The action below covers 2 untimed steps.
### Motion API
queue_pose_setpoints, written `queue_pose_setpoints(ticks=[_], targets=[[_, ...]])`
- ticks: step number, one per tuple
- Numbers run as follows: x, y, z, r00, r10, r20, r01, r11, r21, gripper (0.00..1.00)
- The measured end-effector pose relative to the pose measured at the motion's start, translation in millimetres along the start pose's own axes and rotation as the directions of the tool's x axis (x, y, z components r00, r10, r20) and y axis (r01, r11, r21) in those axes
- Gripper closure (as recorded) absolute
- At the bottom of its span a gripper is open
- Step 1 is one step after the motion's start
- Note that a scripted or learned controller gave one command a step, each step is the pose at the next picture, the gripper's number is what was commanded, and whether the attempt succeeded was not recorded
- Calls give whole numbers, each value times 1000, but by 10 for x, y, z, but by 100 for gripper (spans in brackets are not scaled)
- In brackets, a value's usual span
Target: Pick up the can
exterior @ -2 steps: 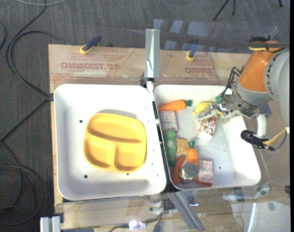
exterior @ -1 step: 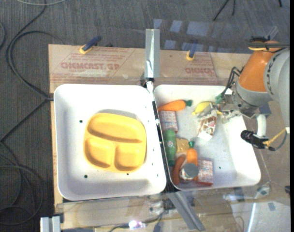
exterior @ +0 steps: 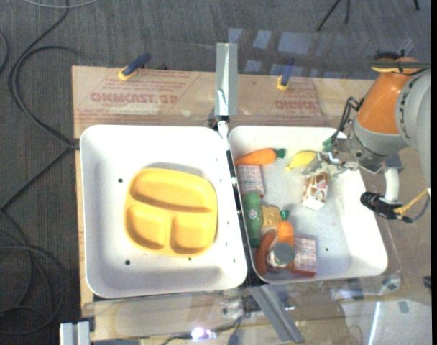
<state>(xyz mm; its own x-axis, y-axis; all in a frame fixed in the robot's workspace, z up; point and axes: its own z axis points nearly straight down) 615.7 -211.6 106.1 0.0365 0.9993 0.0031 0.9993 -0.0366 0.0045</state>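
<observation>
The gripper hangs over the upper right part of the right bin, under the arm's orange band; how wide it stands cannot be told from this angle, and nothing is seen held in it. Just to its left in the picture lies a yellow banana, and just below it a small red-and-white carton. Further left of the gripper, 1 carrot lies by the bin's left wall. Down and to the left, well apart from the gripper, are a green bottle and a 2nd carrot. The can sits beyond those, near the bin's lower edge, its grey top facing up. Farthest off, the left bin holds a yellow divided tray.
</observation>
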Motion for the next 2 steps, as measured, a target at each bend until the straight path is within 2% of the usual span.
queue_pose_setpoints(ticks=[1, 2], targets=[[72, 282, -616, 976, 217, 7, -217, 976, 6, 100], [519, 4, -992, 831, 556, 9, -556, 831, 5, 100]])
